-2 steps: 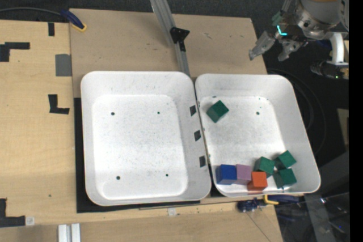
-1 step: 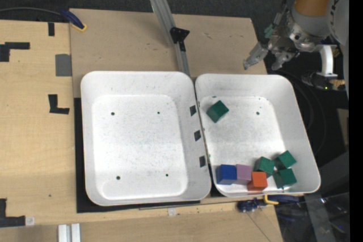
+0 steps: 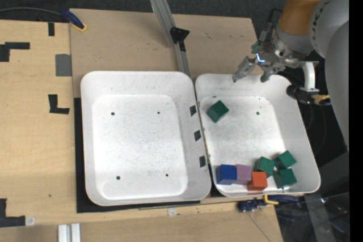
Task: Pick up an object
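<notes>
My gripper [image 3: 252, 75] hangs above the far rim of the right bin [image 3: 295, 122], its two fingers spread open with nothing between them. A lone green block [image 3: 216, 111] lies in that bin's far left part, below and left of the gripper. Along the bin's near edge sits a cluster: a blue block [image 3: 227, 173], a pale purple block [image 3: 243, 173], an orange block [image 3: 258, 180] and three green blocks [image 3: 281, 167].
The left bin [image 3: 91, 122] lies beside the right one, with black clips [image 3: 197, 134] along the shared edge. A slanted metal pole [image 3: 161, 3] rises behind the bins. The grey arm with its orange band [image 3: 306, 5] fills the upper right.
</notes>
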Controlling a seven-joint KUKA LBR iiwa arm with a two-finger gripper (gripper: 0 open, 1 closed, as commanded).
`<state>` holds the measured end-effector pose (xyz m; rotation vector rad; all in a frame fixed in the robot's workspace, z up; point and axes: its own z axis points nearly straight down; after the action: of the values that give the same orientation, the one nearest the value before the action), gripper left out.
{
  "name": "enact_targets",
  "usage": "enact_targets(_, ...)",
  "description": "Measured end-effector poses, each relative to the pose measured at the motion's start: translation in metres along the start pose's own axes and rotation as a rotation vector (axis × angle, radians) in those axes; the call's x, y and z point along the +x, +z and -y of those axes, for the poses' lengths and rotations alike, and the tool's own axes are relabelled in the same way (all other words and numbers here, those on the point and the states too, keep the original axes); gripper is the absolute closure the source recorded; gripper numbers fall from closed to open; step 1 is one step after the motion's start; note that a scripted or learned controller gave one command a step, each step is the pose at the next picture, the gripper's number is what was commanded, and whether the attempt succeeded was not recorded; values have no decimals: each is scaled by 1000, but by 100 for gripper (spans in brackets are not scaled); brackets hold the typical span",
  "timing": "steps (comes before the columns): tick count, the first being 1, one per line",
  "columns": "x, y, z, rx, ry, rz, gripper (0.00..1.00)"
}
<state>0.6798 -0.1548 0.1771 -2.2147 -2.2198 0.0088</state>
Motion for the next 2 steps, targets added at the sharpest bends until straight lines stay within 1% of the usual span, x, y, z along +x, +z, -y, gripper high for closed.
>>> enact_targets(1,5,45,2,-3,0,1,0)
enact_targets(2,5,31,1,-7,-2,1,100)
